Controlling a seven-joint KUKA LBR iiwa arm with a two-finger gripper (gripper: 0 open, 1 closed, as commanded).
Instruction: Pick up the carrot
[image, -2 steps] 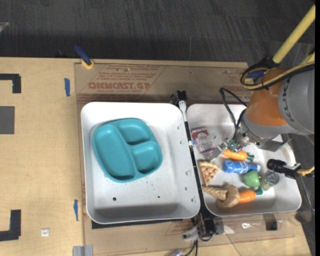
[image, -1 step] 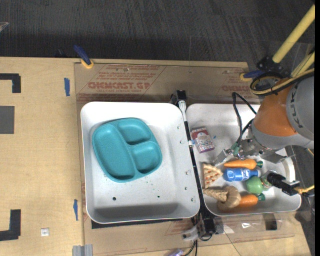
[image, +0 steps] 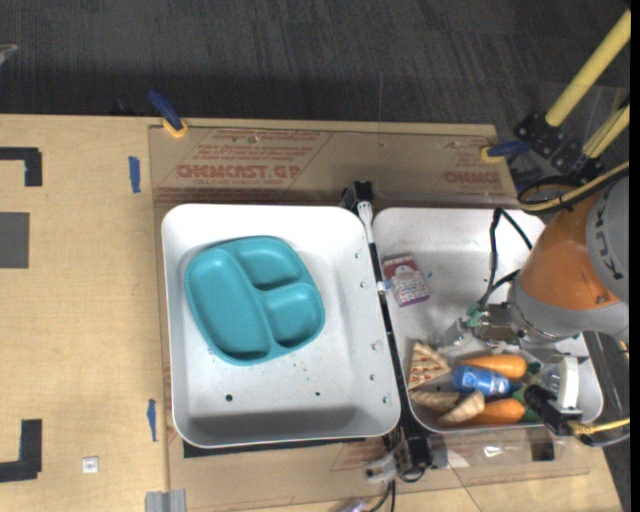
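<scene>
Crowding the near end of the right bin (image: 440, 235) are a carrot (image: 497, 366), blue bottle (image: 481, 381), second orange piece (image: 503, 409) and pizza slice (image: 428, 363), jumbled together so picking one out looks tight; arm (image: 565, 275) leans in low over them, gripper (image: 492, 327) just above carrot, grip state cannot tell; left bin (image: 200, 400) holds teal tray (image: 255, 296)

The carrot (image: 497, 366), orange and smooth, is lying on its side in the right bin (image: 440, 235), toward that bin's near wall, its length running roughly along the wall.
</scene>
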